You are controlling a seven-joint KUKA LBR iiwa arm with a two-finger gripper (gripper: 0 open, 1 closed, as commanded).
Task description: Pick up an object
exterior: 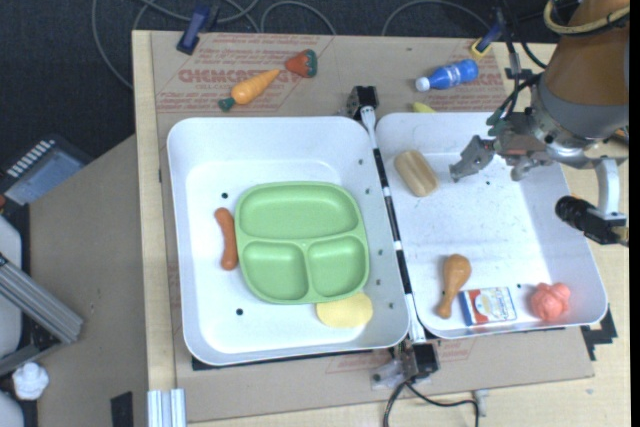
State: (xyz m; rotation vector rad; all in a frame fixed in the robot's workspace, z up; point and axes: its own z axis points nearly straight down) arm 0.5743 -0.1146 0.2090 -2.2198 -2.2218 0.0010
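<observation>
Your hand (497,157) hangs spread and empty over the right bin (520,225), and the nearest pick, the bread roll (416,173), lies just to its left, long axis running toward the bin's front.

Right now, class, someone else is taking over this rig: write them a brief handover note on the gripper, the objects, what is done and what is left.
Gripper: open, holding nothing, poised over the upper part of the right bin.
Right bin: bread roll at upper left, nearest the gripper; toy drumstick, small carton and pink toy along the lower edge.
Left bin: green divided plate, sausage to its left, yellow piece below it.
Outside the bins: toy carrot, blue bottle.
Done: nothing picked.
Left: grasp and lift one object.
</observation>
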